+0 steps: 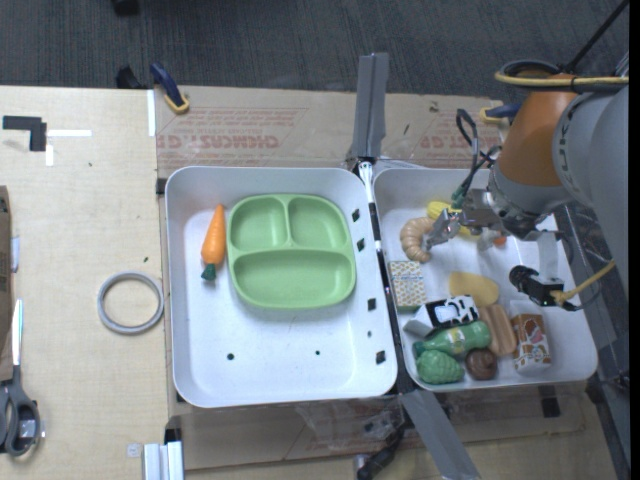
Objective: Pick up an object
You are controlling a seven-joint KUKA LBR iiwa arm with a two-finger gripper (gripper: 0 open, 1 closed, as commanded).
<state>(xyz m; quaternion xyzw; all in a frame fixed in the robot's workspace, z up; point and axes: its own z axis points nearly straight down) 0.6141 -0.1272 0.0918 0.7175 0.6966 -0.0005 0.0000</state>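
Right bin [570, 368], near its far-left corner: end effector [443, 226] sits low, just beside a curled tan shrimp-shaped toy [414, 238]. The toy's long axis runs roughly far-to-near, its curl opening toward the end effector on its right. Finger opening cannot be told. Reversed print on the cardboard sheet [240, 128] along the surface's far edge is partly legible, not reliably readable.

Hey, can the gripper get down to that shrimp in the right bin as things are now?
Probably yes. The gripper hangs right beside the shrimp, whose top looks uncovered; the waffle lies apart below it.
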